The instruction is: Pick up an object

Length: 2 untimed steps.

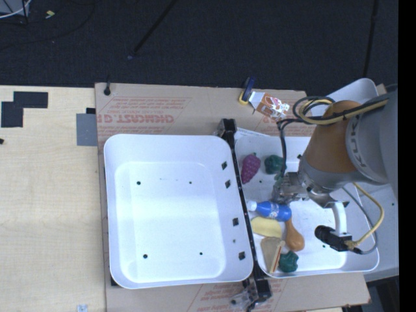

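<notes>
- Here, taking the right bin [364, 262] as the landmark: well to its left the pale wooden bench [45, 207] carries dark patches, and a sheet of printed cardboard [162, 112] lies under both bins.
- Directly left of the right bin, touching along a black clip strip, sits the left bin [169, 210].
- Inside the right bin, along its left side from far to near: a purple grape-like toy [250, 167], a dark green piece [274, 164], a blue bottle [273, 210], a pale yellow block [266, 227], an orange pear-shaped toy [294, 237], a tan wedge [271, 252] and a small green toy [288, 261].
- Over the middle of the right bin, the gripper [283, 192] hangs just above the blue bottle; I cannot tell how its fingers stand, nor whether they touch anything.
- Beyond the right bin's far edge, a small printed packet [271, 106] lies on the cardboard, with dark carpet [195, 31] behind.
</notes>
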### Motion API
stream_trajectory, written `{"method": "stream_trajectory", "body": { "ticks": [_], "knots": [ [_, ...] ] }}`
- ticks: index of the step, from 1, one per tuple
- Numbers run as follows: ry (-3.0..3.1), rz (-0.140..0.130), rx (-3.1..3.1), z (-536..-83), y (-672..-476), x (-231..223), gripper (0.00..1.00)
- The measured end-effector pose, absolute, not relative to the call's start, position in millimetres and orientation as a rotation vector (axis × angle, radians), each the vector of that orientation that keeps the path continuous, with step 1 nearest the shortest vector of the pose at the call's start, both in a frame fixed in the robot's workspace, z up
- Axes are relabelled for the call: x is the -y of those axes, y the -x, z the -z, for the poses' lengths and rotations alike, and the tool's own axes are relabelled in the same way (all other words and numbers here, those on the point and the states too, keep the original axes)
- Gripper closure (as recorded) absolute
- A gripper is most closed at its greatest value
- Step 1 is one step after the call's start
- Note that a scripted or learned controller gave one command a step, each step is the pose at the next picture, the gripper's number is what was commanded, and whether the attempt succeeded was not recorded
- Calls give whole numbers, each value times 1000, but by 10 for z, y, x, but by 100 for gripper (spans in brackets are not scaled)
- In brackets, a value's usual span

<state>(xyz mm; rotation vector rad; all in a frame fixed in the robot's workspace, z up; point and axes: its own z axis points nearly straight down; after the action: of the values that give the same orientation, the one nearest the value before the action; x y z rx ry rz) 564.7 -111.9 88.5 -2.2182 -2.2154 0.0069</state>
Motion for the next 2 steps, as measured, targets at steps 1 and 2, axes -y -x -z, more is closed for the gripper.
{"method": "stream_trajectory", "body": {
  "ticks": [1,2],
  "knots": [
    [2222,-3,2217,-891,-5675,1128,0],
    [2219,3,2226,-877,-6280,872,0]
  ]
}}
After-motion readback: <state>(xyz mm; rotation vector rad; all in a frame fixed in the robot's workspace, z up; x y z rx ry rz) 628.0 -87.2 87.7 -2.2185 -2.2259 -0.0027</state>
